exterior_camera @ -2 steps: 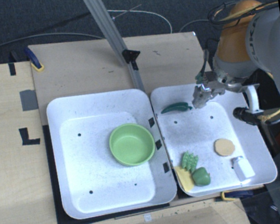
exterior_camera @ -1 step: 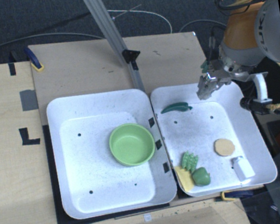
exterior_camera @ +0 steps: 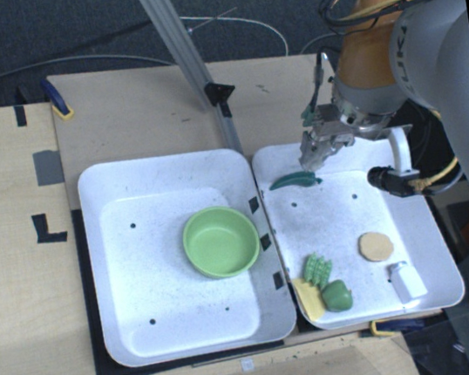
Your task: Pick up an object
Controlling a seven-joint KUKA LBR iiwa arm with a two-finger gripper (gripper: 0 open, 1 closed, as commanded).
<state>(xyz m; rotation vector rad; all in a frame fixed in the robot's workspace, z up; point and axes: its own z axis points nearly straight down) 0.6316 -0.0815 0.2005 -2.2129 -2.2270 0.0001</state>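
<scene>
Gripper (exterior_camera: 314, 159) poised over a teal object (exterior_camera: 294, 182) at the right bin's (exterior_camera: 426, 284) far edge (finger spacing cannot be told); a centred, vertical descent would suit it best.

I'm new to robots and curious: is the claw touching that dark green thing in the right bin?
Cannot tell. In the camera view the gripper tips end right at the dark green thing, with no plain gap or contact showing from this slanted angle.

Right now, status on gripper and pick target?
Gripper low over right bin's far edge. Teal object just below it, not visibly gripped. Nothing blocking.
</scene>
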